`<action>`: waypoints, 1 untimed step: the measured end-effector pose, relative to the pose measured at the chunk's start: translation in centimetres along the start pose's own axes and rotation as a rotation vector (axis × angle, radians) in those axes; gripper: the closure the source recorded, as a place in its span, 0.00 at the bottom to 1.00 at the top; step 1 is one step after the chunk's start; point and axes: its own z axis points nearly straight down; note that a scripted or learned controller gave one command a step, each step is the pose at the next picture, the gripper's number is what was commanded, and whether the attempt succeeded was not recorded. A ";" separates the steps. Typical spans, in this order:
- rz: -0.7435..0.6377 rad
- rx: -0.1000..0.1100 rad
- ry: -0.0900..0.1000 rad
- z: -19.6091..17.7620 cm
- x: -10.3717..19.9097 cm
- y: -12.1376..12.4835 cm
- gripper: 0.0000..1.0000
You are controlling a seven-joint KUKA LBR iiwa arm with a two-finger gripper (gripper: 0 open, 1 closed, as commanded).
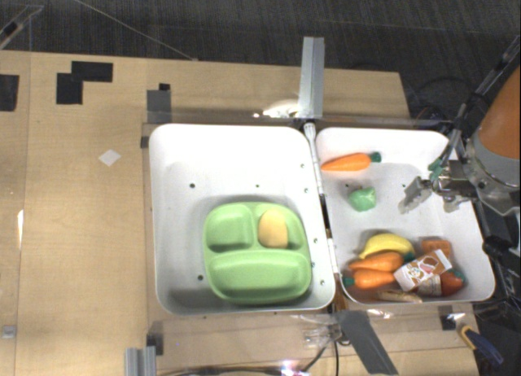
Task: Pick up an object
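My gripper (pixel 429 193) hangs over the right side of the right bin (pixel 407 146), open, with nothing between its fingers. A small green object (pixel 362 198) lies to its left, apart from it. An orange carrot (pixel 350 162) with a green tip lies near the bin's back left. Along the bin's front edge sits a pile: a yellow banana (pixel 387 244), two orange pieces (pixel 374 265), a white printed packet (pixel 423 271) and a red-orange item (pixel 437 247).
The left bin (pixel 187 171) holds a green divided plate (pixel 256 264) with a yellow rounded object (pixel 273 228) in its upper right compartment. A grey metal post (pixel 312 77) stands behind the seam between the bins. The wooden bench (pixel 73 203) stretches to the left.
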 end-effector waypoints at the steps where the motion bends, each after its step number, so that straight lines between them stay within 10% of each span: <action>1: 0.077 0.002 0.001 6.1 6.3 4.2 0.00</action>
